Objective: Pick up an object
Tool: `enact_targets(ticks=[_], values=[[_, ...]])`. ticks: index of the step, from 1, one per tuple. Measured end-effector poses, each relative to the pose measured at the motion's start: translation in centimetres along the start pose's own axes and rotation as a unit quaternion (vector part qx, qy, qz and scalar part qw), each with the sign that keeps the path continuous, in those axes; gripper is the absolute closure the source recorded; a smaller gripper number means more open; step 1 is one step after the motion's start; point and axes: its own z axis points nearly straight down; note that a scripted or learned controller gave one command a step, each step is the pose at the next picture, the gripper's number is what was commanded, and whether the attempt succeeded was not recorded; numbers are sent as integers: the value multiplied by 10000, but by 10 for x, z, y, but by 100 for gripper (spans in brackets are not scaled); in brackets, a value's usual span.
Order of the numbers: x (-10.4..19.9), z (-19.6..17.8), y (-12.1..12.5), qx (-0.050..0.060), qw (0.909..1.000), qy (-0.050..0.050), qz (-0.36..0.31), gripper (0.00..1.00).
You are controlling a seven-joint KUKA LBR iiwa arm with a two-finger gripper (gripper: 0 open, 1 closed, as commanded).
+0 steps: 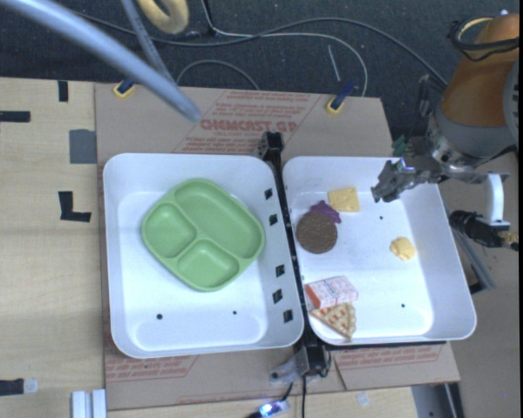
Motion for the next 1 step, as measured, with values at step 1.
enact_targets(ticks=[1], values=[[44, 3, -7, 8, 10000, -4, 6, 100]])
